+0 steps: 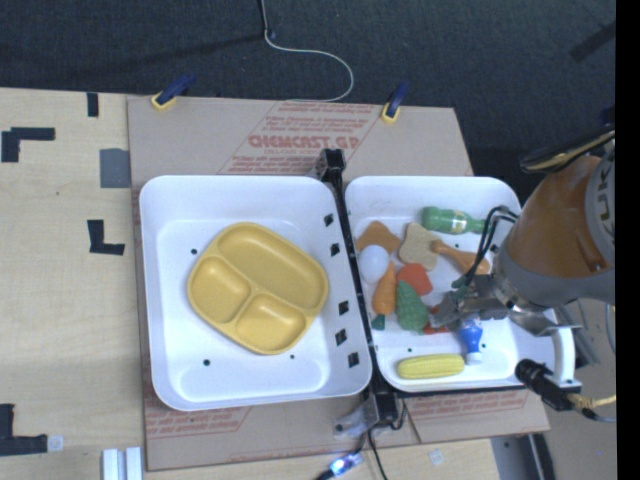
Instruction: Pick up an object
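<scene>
The right bin (440,190) holds several toy foods: a green bottle (446,220), a tan toast piece (418,247), a white egg (373,262), an orange carrot (385,293), a red piece (414,278), a green vegetable (410,310), a corn cob (431,367) and a small blue-and-white bottle (471,341). My gripper (455,306) hangs low over the right side of the pile, just above the blue-and-white bottle and beside the green vegetable. Nothing shows between its tips.
The left bin (170,368) bears a yellow divided plate (258,286). A black divider strip (345,268) runs between the bins. The arm's orange band (555,238) and grey wrist cover the right bin's right side. A cable (300,48) lies beyond the cardboard.
</scene>
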### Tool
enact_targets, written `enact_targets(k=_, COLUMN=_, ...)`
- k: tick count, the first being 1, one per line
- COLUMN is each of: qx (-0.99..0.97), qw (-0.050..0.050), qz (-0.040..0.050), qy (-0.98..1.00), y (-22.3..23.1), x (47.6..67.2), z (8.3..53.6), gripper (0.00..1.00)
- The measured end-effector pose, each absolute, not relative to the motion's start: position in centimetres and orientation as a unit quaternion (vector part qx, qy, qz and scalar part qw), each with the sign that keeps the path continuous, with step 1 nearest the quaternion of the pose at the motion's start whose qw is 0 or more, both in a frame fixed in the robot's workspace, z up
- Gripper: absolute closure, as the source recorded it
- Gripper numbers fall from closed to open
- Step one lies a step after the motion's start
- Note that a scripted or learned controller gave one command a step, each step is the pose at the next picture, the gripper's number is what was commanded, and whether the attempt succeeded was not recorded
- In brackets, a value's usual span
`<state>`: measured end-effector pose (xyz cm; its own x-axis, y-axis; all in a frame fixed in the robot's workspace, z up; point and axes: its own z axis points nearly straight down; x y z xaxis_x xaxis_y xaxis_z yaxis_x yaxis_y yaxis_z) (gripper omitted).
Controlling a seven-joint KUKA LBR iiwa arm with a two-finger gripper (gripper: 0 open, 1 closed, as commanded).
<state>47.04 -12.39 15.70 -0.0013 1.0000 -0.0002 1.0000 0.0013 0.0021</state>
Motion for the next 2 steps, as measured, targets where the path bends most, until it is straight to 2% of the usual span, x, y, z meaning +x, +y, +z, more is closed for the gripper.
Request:
enact_targets(k=1, qx=0.706, qw=0.002, qz=0.0011, qy=0.708, y=-12.51, x=47.56, z=21.91, gripper=1.0)
enact_targets(k=2, qx=0.707, qw=-0.001, qz=-0.0003, qy=0.708, y=-12.45, x=47.55, z=22.42, gripper=1.0)
